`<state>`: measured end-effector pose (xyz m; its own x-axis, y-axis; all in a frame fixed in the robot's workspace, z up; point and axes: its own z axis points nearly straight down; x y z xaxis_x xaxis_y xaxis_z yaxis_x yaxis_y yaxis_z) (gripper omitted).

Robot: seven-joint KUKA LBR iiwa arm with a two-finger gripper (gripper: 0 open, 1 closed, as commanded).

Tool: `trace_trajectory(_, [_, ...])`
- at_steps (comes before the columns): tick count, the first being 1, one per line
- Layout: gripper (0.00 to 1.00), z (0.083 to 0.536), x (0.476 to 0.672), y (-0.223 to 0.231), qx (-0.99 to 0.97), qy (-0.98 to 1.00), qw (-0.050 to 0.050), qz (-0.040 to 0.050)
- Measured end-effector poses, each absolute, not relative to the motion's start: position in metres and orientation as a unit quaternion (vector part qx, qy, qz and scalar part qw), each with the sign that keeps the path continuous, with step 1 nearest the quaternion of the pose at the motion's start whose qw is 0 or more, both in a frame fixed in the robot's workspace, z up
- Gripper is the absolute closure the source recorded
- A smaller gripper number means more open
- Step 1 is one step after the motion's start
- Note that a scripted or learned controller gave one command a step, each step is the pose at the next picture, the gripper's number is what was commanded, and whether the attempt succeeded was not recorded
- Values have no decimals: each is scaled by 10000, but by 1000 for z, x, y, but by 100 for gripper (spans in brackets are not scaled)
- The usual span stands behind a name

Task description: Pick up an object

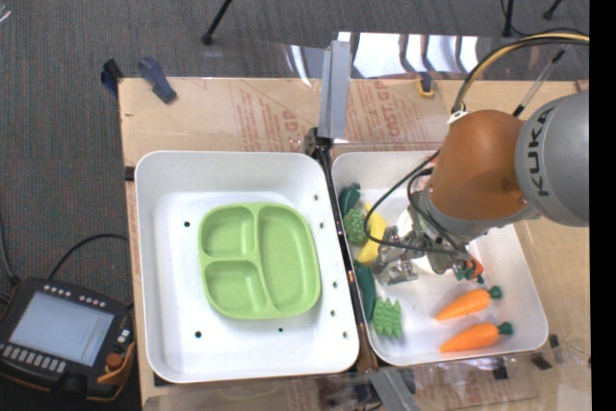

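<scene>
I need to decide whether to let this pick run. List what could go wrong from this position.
1. The gripper is low in the right bin, beside a tight cluster along its left wall: a yellow toy and green toys. It may nudge them or catch more than one.
2. The cluster sits against the wall, so a finger could strike the rim.
3. Loose cables hang near the wrist and might snag.

Arm bent low from right, hand (402, 263) down.

tool (402, 267) low over right bin (525, 279)
</scene>
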<state>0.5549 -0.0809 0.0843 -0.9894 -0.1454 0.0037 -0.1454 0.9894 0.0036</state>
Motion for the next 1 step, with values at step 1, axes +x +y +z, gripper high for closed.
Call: trace_trajectory(1, [100,85,631,-83,501,-9987,4,-14])
